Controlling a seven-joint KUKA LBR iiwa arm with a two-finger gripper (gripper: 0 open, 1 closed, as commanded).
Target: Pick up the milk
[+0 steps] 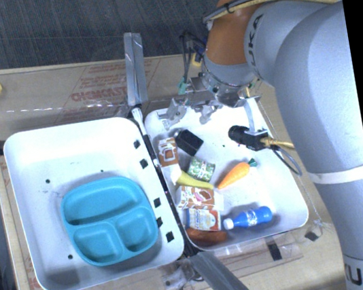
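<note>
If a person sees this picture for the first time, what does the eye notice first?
First the big grey arm with its orange band, reaching in from the right over the right bin. Then the blue tray lying alone in the left bin. The right bin holds a jumble: a carrot, a bottle, small cartons.

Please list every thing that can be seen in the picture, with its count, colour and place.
bins: 2, white, side by side on the bench
tray: 1, blue, three compartments, left bin
cartons: about 3 small printed ones, by right bin's left wall; which is the milk, cannot tell
carrot: 1, orange, right bin middle
bottle: 1, blue with white cap, right bin front
black block: 1, right bin, rear
bench: 1, light wood
arm: 1, grey with orange band, from right
tool: 1, metal, over right bin's rear
</note>
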